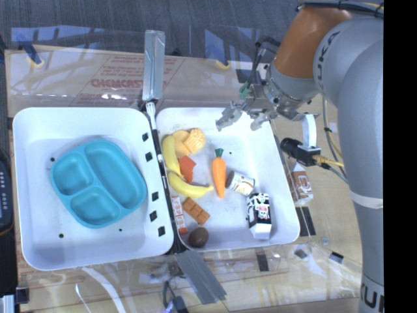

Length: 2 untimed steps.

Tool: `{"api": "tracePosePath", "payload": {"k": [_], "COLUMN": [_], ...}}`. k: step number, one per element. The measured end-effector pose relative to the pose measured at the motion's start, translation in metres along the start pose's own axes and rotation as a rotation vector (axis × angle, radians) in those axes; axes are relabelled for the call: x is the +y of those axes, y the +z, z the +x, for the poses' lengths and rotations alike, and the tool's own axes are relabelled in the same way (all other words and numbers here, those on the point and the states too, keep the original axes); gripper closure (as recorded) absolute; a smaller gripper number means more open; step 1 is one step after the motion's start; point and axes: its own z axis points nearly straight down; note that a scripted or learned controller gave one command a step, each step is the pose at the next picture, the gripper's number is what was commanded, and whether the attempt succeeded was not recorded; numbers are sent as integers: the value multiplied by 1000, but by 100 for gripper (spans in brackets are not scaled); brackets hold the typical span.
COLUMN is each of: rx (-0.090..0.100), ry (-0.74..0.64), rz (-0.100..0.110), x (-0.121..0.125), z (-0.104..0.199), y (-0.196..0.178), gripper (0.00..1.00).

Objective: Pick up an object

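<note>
The right bin [280, 194] holds several toy foods: a yellow banana [174, 168], an orange carrot [219, 173], a yellow corn piece [191, 140], a red piece [187, 168], a small milk carton [259, 215], a little bottle [240, 184], a brown biscuit [195, 211] and a dark round piece [199, 237]. My gripper [244, 118] hovers over the far edge of this bin, above and right of the carrot. Its fingers [227, 118] are spread apart with nothing between them.
The left bin [39, 233] carries a blue divided plate [98, 181]. A metal clamp bar [153, 70] stands at the far end of the divider between the bins. The grey arm [352, 77] fills the right side above the bench.
</note>
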Motion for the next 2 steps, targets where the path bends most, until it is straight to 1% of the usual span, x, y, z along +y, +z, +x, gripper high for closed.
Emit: {"api": "tracePosePath", "payload": {"k": [1,2], "rx": [0,1], "ry": [-113,-451], "rz": [-2,-1], "x": [-33,-90], "z": [-33,-9], "y": [137,137], "gripper": [0,0]}}
